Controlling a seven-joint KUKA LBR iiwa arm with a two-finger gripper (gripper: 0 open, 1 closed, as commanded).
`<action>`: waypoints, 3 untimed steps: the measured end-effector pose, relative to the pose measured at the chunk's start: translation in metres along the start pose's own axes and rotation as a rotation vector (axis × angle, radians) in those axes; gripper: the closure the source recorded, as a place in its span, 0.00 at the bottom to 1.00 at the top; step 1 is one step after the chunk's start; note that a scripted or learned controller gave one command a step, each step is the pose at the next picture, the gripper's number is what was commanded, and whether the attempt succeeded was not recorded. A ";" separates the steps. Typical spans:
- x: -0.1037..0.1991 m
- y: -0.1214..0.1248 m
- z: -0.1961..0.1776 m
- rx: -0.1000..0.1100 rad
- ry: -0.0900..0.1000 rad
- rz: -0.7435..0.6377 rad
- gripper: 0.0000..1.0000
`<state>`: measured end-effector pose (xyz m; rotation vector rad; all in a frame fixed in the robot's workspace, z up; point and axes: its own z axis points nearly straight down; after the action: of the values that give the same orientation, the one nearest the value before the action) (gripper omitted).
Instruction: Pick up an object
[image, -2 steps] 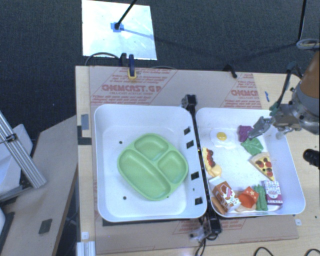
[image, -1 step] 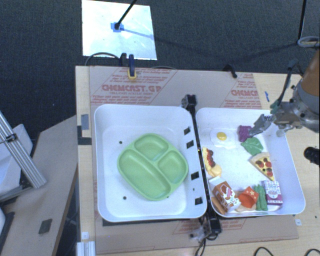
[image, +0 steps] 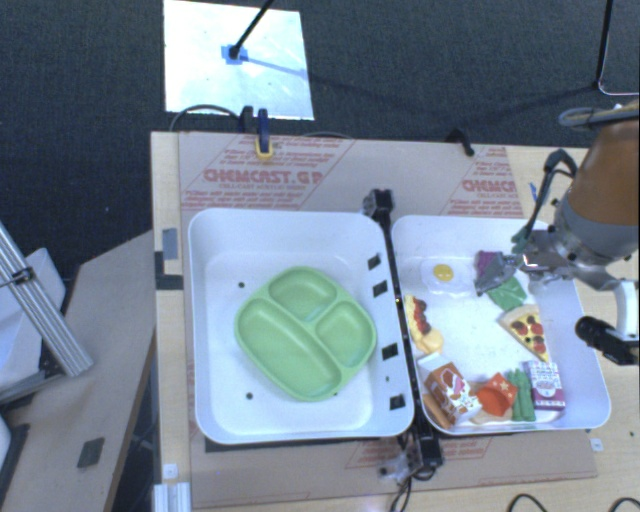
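Room is tight in the right bin (image: 590, 330) — toys crowd its near edge and left wall, with bare floor only mid-bin. My arm (image: 605, 190) reaches in from the right, over the far right corner. My tool (image: 500, 268) sits low there, fingers pinching a purple toy (image: 490, 265) — just above a green piece (image: 508, 292). Left bin (image: 215, 300) holds a green tray (image: 305, 333).

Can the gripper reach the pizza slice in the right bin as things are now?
Probably yes. The pizza slice lies flat with open bin floor to its left, nothing on top of it, and the gripper is above the same right bin, just beyond the slice.
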<state>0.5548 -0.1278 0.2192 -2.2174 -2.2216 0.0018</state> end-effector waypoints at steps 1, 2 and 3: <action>-0.006 -0.001 0.061 0.000 0.000 0.001 0.00; -0.005 -0.001 0.124 0.001 0.000 0.001 0.00; -0.005 -0.001 0.135 -0.003 -0.001 0.001 0.00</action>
<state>0.5536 -0.1322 0.0842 -2.2201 -2.2222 -0.0003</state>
